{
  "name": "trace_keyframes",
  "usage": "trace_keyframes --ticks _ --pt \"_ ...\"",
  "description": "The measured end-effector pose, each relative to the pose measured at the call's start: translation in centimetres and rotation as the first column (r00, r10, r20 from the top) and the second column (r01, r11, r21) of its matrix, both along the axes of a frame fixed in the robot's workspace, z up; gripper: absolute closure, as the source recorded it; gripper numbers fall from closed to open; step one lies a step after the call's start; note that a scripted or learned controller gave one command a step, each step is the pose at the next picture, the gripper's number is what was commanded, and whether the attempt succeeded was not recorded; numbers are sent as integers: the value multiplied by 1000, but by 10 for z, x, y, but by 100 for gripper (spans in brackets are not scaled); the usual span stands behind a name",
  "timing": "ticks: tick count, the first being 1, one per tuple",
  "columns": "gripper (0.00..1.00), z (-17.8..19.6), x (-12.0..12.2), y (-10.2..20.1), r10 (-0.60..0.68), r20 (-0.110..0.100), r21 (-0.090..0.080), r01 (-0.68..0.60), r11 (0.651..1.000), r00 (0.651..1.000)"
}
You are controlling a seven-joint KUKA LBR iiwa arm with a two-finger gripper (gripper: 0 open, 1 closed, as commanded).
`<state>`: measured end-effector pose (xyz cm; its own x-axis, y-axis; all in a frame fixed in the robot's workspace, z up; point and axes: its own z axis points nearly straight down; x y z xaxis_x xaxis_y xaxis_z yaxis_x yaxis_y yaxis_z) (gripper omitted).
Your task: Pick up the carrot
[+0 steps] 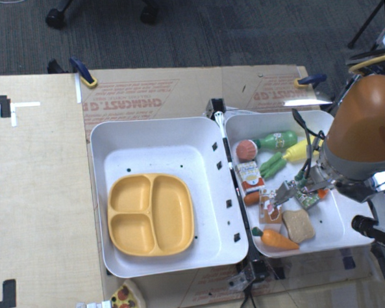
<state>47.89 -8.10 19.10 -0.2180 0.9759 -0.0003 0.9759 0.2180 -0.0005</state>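
Note:
The carrot (276,239), orange with a green stub at its left end, lies flat at the front left of the right bin (353,234). Its right end touches a tan slice of bread (299,226). My gripper (288,193) hangs over the middle of that bin, behind and a little right of the carrot and apart from it. It points left, just above a brown and white packet (269,208). The arm's orange band (366,123) covers the bin's right side.
Behind the gripper lie a red ball-like fruit (246,149), a green bottle (276,140), a yellow piece (298,151), a green pod (272,165) and a small carton (248,174). The left bin (107,142) holds a yellow divided plate (151,214). A toy pizza slice (126,301) lies on the bench.

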Motion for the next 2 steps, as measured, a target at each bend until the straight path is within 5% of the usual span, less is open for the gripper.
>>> trace_keyframes --ticks 1,2 --pt "0 0 9 98 -44 0 -1 44 999 999" --pt "0 67 81 122 37 -1 -2 -37 999 999"
